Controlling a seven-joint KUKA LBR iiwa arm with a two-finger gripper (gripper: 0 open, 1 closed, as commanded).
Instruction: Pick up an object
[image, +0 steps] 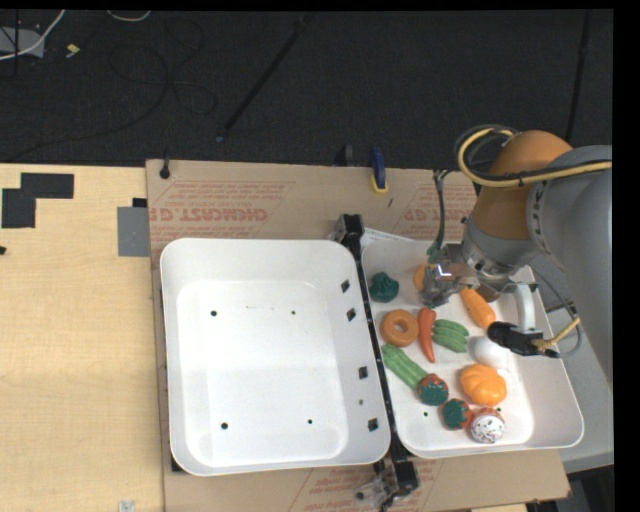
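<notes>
The table carried two white bins side by side. The left bin lay bare. The right bin held all the toy food, and the arm reached over its far right part. The end effector sat low at the far side of that bin, just left of an orange carrot and right of a dark green piece.

Whether its grasp was apart or together could not be told, since the wrist hid that part. No object showed lifted; every piece seemed to rest on the bin floor.

Near the bin's middle lay a ringed doughnut, a red chili just right of it, and a green cucumber nearer. Further right were a green ridged piece and an orange pepper. At the near edge sat a white speckled ball.

The pick looked only begun: the approach seemed made, while the grasp and the lift appeared left to do.
</notes>
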